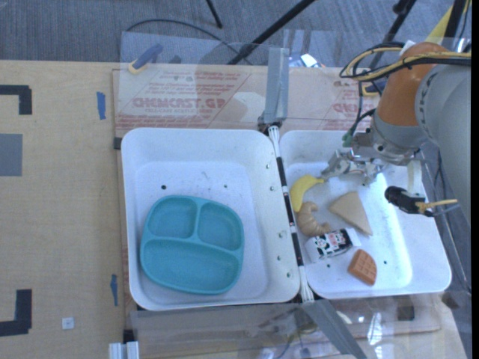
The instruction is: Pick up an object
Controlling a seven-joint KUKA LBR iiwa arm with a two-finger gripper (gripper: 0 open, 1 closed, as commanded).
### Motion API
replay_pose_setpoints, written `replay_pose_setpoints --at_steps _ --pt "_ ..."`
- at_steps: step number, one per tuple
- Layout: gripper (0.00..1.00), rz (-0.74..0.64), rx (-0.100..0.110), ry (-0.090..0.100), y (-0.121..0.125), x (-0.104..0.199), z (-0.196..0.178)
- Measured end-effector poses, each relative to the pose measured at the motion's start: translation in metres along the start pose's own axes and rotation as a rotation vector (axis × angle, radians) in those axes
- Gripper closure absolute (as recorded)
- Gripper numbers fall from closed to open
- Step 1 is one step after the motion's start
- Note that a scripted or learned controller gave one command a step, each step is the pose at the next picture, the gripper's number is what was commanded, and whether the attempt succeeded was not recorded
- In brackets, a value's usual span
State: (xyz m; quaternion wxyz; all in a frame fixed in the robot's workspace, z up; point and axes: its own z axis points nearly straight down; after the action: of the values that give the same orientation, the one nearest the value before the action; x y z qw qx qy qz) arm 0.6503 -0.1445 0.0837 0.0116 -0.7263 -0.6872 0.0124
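Arm (438,88) reaches in from the right; its gripper (358,164) sits low over the back part of the right bin (426,271). Metal finger parts are spread around the wrist end and nothing shows between them, but jaws open or closed: cannot tell from this slanted view.

Candidate objects are all in the right bin:
- banana (301,190), yellow, at the bin's left wall, its tip near the gripper
- tan wedge (353,212), just below the gripper and apart from it
- ginger-like beige lump (308,218) below the banana, touching or nearly touching it
- small black-and-white printed item (331,241), just beside the lump
- orange waffle-textured piece (363,266), nearest the front, apart from the rest

Left bin (150,148) holds a teal divided plate (193,244), lying flat. The desk (52,200) to the left is bare wood with tape marks.

Step, as a judgement: approach or pre-grasp, nothing lifted yet. Closest targets look like the banana tip or the wedge.

Next move would call for centring over one item, dropping straight down and closing on its narrow side. The banana hugs the wall, so a finger could hit the rim. The wedge lies flat and sloped and may slip out. The waffle piece is the most isolated and the easiest to clear, but the farthest from the gripper
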Motion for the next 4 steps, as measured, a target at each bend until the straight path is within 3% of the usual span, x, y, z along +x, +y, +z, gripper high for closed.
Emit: replay_pose_setpoints --at_steps 1,2,4 --pt "0.0 0.01 0.022 0.019 0.0078 -0.0156 0.0009" --pt "0.0 -0.054 0.019 0.003 0.0048 -0.0132 0.0011" --pt "0.0 -0.15 0.027 0.009 0.0041 -0.0184 0.0017"
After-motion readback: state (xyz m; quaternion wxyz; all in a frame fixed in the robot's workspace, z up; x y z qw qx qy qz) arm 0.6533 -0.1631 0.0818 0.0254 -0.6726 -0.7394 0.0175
